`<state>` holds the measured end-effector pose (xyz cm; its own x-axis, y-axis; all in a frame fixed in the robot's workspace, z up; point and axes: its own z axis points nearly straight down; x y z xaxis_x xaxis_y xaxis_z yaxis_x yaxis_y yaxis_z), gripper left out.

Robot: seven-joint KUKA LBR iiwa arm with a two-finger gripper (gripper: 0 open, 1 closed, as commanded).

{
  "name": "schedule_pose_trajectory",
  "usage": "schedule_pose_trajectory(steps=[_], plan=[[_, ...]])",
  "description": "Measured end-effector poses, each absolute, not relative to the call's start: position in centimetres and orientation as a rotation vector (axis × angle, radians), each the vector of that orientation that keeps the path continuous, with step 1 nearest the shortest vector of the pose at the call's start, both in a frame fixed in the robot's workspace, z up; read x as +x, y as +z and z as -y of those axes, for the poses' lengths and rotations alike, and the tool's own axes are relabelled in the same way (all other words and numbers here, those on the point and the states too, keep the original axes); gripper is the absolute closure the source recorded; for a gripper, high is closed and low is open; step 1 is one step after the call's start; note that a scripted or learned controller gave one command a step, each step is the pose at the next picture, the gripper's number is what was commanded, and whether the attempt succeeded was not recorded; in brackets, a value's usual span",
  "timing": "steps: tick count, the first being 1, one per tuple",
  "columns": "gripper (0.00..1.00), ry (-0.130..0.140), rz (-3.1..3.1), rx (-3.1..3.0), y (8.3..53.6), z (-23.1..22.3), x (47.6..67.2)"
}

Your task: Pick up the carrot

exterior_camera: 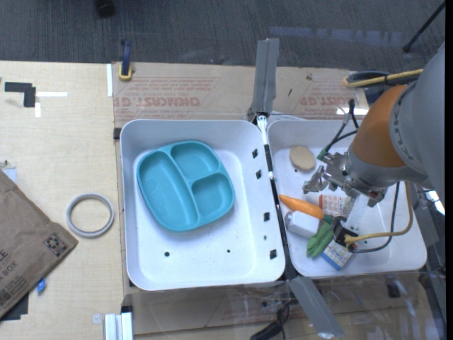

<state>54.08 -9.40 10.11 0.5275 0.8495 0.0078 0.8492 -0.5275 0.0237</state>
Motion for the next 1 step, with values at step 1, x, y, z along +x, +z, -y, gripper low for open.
schedule_pose_trajectory(steps=[1], plan=[[0.00,0.031,-1.412,2.789,10.10,9.61,53.75]])
